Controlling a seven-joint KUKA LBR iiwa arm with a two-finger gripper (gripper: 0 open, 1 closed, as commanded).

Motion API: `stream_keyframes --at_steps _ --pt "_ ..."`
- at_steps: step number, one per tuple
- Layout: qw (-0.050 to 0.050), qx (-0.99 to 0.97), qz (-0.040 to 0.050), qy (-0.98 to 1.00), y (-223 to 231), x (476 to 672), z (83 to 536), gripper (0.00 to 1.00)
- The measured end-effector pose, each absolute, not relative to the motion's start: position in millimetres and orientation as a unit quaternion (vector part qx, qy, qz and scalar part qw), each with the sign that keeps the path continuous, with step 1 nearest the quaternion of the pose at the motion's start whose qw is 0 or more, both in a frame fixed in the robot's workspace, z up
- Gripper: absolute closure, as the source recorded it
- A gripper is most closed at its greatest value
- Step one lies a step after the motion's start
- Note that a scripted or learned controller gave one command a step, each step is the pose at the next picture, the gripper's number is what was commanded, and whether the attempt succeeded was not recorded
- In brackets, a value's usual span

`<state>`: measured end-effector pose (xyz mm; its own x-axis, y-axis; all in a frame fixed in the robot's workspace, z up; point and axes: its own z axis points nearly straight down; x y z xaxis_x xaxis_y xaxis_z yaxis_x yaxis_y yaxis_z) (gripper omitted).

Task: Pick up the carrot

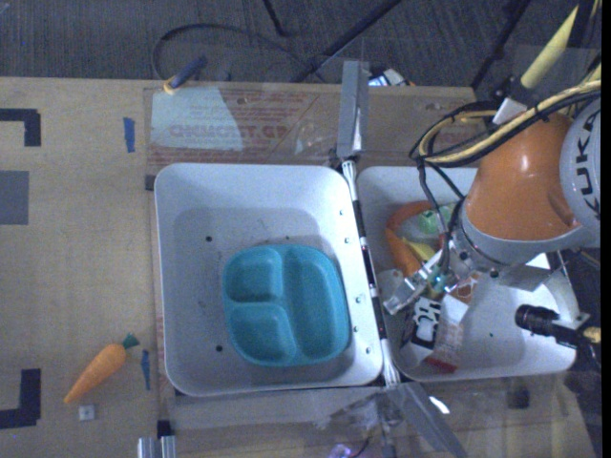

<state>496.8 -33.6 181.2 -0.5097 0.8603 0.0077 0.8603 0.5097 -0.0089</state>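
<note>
The carrot [95, 371], orange with a small green top, lies on the wooden bench at the lower left, outside both bins and left of the left bin [181, 256]. My gripper [420, 292] hangs low inside the right bin [516, 351], near its left wall, far to the right of the carrot. The orange-banded wrist [520, 194] sits above it and hides part of the bin. Nothing shows clearly in the gripper's grasp.
A blue divided plate [284, 303] lies in the left bin. In the right bin, orange, yellow and green items [415, 232] cluster at the upper left, and a black-and-white item [427, 324] and a red-edged packet [447, 347] lie below the gripper.
</note>
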Motion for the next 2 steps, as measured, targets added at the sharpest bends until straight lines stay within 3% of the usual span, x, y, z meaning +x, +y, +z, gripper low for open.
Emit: stream_keyframes --at_steps 1,2 --pt "0.005 -0.495 0.0019 -0.869 -34 496.8 181 0.0" --pt "0.003 -0.709 0.0031 -0.705 -36 551.5 181 0.0"
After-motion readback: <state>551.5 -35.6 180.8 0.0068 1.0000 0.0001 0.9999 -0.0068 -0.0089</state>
